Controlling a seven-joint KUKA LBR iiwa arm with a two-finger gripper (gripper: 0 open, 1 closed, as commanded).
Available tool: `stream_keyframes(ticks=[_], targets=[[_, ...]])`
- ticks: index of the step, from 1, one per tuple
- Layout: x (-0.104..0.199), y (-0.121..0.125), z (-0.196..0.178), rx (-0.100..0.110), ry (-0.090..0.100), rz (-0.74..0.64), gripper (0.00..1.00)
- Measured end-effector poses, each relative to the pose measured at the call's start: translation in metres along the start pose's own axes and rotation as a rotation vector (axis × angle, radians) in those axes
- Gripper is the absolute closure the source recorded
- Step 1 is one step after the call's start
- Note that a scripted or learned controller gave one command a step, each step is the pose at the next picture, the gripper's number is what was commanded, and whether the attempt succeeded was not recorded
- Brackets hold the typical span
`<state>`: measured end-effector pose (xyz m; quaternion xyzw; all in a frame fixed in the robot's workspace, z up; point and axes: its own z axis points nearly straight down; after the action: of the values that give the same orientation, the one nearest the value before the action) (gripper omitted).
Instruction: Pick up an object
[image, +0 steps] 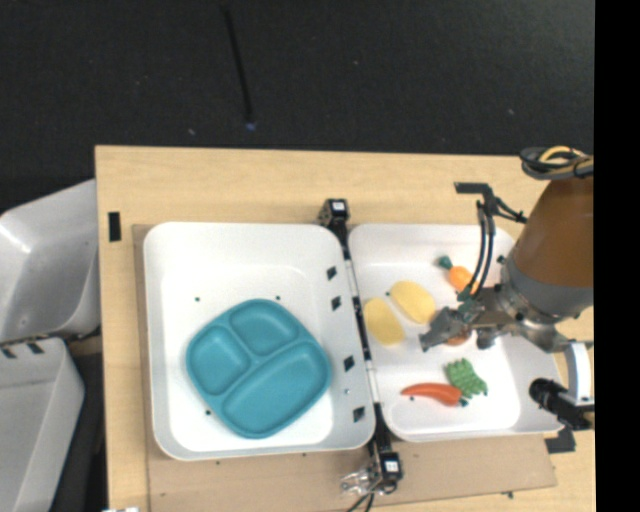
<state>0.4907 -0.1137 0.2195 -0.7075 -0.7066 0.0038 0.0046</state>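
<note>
Toy foods, two yellow pieces (398, 310), a red pepper (433, 394) and greens (466, 378), lie in the right bin (400, 425); a blue divided plate (259, 367) fills the left bin (165, 330). The end effector (452, 330) hangs low among the foods, its grip unclear.

Red pepper (433, 393) lies flat beside green broccoli (466, 378).

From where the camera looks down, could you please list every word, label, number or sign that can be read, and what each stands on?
None: no readable text stands anywhere in this view.
The blue divided plate, the two white bins and the toy foods bear no print.
The black clips on the divider are too small to read.
</note>
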Motion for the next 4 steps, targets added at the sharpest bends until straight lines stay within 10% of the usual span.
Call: stream_keyframes(ticks=[4], targets=[[-0.003, 0.0, 0.119, -0.01, -0.002, 0.0, 0.0]])
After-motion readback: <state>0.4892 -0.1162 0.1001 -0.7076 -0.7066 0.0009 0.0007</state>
